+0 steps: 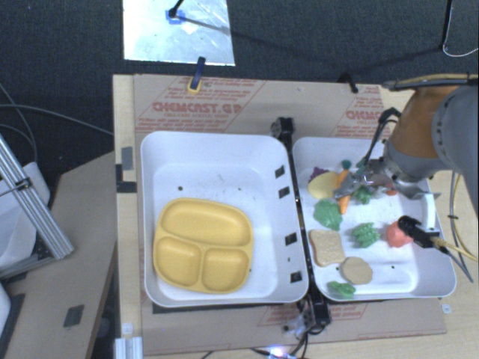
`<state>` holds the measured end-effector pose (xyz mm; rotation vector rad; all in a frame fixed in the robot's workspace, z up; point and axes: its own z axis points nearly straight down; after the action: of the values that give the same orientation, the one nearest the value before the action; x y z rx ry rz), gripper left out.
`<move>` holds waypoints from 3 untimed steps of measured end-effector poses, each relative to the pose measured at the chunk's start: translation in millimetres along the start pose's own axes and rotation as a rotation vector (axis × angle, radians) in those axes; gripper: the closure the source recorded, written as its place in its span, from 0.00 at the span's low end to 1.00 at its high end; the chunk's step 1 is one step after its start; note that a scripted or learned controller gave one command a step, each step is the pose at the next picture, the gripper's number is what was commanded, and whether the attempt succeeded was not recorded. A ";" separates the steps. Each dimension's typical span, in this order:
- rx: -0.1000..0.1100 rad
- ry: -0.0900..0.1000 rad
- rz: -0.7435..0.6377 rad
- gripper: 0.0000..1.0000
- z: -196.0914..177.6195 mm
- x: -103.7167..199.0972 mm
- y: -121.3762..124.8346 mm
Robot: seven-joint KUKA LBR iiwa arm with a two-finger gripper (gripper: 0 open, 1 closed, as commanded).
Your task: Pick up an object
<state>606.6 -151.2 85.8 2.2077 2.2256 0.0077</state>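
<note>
1. The orange carrot-shaped toy (343, 200) lies in the right bin (441, 279), towards its far left part, just beside a yellow toy piece (322, 184) and a leafy green toy (327, 215)
2. My gripper (353, 187) is down low in that same bin, right at the carrot's upper end and seemingly touching it. The metal parts blur together there, so I cannot tell whether my gripper is released or clenched, nor whether it has the carrot
3. A small green toy (364, 195) sits just on the right of my gripper
4. Nearer the camera lie a green broccoli-like toy (365, 235) and a red toy (396, 235), close to each other
5. Further on, along the bin's near left side, are a slice of toy bread (326, 247), a round tan biscuit (357, 271) and another green piece (340, 289)
6. The left bin (217, 159) holds a yellow divided tray (202, 244), lying flat in its near half, well apart from my gripper
7. Both bins rest on a cardboard sheet (247, 107)
</note>
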 end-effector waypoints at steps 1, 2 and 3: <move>0.011 0.005 0.005 0.00 -70.9 65.6 -123.5; 0.001 0.001 0.002 0.00 1.4 65.0 -45.1; 0.005 0.002 0.005 1.00 -10.0 64.6 -47.8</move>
<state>558.3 -87.0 95.2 2.2160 2.2238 0.0040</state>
